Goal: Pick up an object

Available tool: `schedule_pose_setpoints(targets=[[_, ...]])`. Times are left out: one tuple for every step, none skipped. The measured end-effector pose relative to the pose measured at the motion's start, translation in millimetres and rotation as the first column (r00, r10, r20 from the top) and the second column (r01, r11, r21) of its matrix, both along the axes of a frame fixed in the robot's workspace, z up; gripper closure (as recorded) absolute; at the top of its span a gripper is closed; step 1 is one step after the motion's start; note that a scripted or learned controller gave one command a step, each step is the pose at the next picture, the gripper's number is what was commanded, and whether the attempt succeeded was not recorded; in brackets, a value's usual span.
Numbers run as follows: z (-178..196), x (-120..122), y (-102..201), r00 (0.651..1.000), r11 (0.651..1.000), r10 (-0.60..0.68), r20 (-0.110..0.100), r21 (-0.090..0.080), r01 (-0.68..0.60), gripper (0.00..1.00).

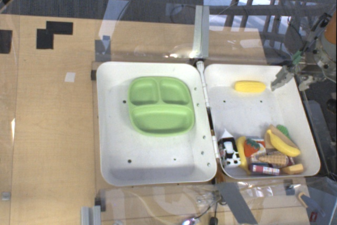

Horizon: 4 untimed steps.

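Note:
In the right bin (263, 113), a yellow oblong object (249, 87) lies alone near the back wall. A pile of toys fills that bin's front corner: a banana (282, 143), a black-and-white cow-patterned piece (227, 148), a red piece (253, 148), a tan waffle-textured piece (274, 158) and a dark red stick (264, 169). My gripper (281, 77) hangs over the bin's back right corner, just right of the yellow object and apart from it. Nothing shows in its grasp.
The left bin (113, 129) holds a green divided plate (160, 104) near its middle. A metal divider (206, 108) runs between the bins. The arm's body (321, 55) and cables crowd the right bin's back right edge.

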<state>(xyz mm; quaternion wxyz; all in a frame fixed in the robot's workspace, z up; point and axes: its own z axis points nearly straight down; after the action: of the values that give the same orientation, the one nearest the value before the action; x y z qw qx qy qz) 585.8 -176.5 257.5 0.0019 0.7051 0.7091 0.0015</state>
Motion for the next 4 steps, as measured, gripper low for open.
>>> schedule_pose_setpoints(targets=[[-119,18,-29,0.999,0.999,-0.048,-0.002,0.000,0.048,0.00],[-105,21,-28,0.999,0.999,-0.045,0.007,-0.001,0.045,1.00],[-163,59,0,0.892,0.892,-0.452,0.000,0.002,0.452,1.00],[-164,55,-3,0.890,0.890,-0.457,-0.016,-0.005,0.457,0.00]])
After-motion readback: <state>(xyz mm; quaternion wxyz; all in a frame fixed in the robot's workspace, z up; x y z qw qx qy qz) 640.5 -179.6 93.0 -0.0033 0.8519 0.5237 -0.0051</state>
